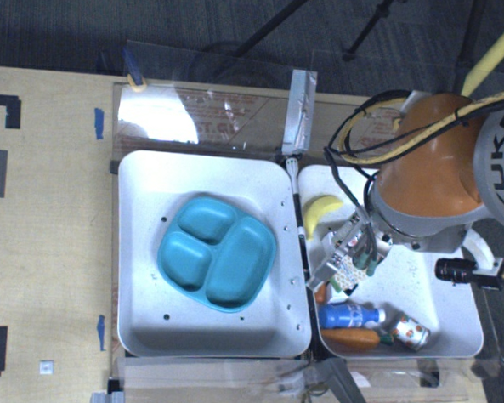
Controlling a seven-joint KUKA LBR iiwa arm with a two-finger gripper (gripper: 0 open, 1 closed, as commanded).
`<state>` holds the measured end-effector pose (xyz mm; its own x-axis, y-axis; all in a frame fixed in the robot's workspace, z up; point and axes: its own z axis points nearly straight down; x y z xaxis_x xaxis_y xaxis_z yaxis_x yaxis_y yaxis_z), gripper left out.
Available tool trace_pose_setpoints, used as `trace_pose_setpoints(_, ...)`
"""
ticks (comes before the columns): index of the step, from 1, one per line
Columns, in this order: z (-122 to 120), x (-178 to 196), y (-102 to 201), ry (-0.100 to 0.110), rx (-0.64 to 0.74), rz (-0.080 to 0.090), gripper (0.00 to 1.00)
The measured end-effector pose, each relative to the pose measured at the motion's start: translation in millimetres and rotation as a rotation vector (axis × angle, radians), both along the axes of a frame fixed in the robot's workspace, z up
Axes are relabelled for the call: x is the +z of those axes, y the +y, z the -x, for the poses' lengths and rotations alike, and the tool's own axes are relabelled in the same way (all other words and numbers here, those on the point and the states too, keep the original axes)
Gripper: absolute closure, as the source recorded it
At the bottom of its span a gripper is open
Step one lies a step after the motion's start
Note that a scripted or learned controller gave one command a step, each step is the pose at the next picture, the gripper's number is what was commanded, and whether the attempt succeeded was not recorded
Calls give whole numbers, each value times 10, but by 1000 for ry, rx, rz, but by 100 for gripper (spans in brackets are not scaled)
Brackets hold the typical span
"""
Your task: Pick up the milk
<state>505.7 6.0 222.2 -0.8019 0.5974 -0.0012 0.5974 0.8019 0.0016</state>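
End effector (348,260) low in right bin (457,324), grip state unreadable. Just below it: blue milk bottle (351,315) lying flat, carrot (351,336), can (409,333). Above-left: banana (321,211). Far left: teal divided plate (217,251), left bin (139,232).

A robotics lab is indicated. A pale wooden worktop (44,252) is marked with black tape squares (4,109) and blue tape tabs (98,123) to the left of the two white bins (142,190), which are set side by side and fenced behind by a clear panel (197,116). Right of the bins, an industrial arm (433,165) draped with cables is seen. Beyond the worktop, dark carpet crossed by stand legs (365,29) is visible.
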Motion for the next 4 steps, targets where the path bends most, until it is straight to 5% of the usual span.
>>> trace_pose_setpoints(1,-788,236,-839,-5,158,2,0)
trace_pose_setpoints(2,-135,-372,-618,1,354,0,0)
trace_pose_setpoints(3,-1076,-130,-885,-5,400,2,0)
trace_pose_setpoints(4,-539,1172,-1339,-5,538,4,0)
